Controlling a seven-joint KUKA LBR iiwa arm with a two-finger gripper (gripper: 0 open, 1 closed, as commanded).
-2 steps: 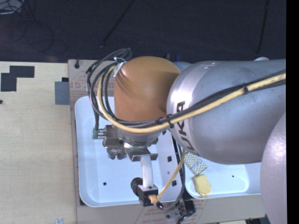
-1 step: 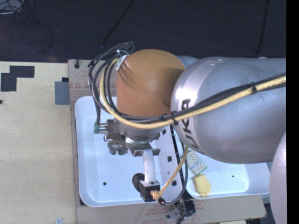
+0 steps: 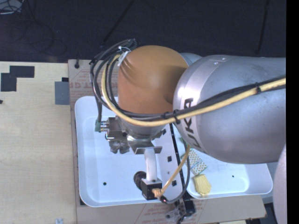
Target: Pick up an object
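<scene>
Best bet for picking looks like the yellow piece (image 3: 202,185), lying by the near rim of the bin (image 3: 93,171), toward its right end. It's judged to be light and maybe a bit soft, with a bumpy surface that shouldn't slip much, so it could be pinched across its narrow width with little squeeze. A checked piece (image 3: 196,162) lies just behind it, nearly touching, and could get nudged or caught along with it. The gripper (image 3: 119,143) is seen well to the left over bare bin floor. Whether it's open or closed can't be told, tucked as it is under the arm (image 3: 224,111).
</scene>
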